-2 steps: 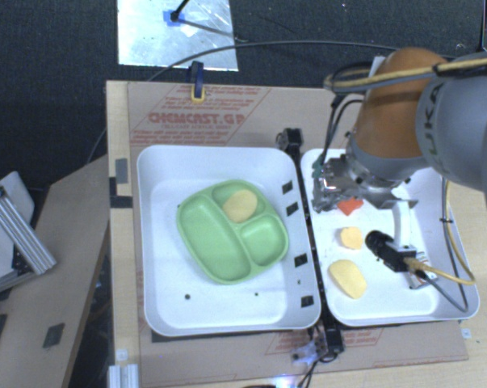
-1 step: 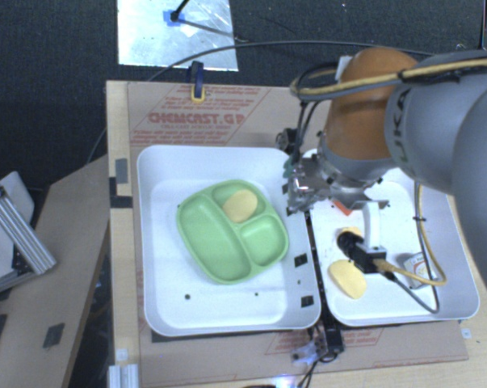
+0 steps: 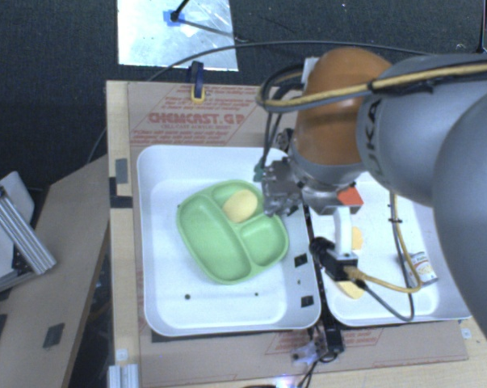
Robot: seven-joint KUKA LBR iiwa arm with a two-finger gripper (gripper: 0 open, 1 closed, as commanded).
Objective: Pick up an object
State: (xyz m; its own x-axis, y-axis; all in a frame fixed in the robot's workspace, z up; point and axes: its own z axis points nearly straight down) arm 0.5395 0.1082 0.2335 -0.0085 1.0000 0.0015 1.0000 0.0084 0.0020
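Observation:
A green divided plate [image 3: 227,245] lies in the left white bin [image 3: 170,297], and a pale yellow lemon-like object [image 3: 241,206] rests in its upper compartment. My gripper [image 3: 273,196] hangs at the plate's right edge, just right of the yellow object, under the orange band of the arm [image 3: 340,103]. An orange-red piece [image 3: 350,196] and a yellow piece [image 3: 352,288] lie in the right bin [image 3: 425,301], partly hidden by the arm.
The grey arm covers much of the right bin. Cables [image 3: 388,285] trail across that bin, near a small labelled item [image 3: 421,267]. A cardboard sheet [image 3: 195,115] lies under both bins. A metal rail [image 3: 17,225] stands at the left.

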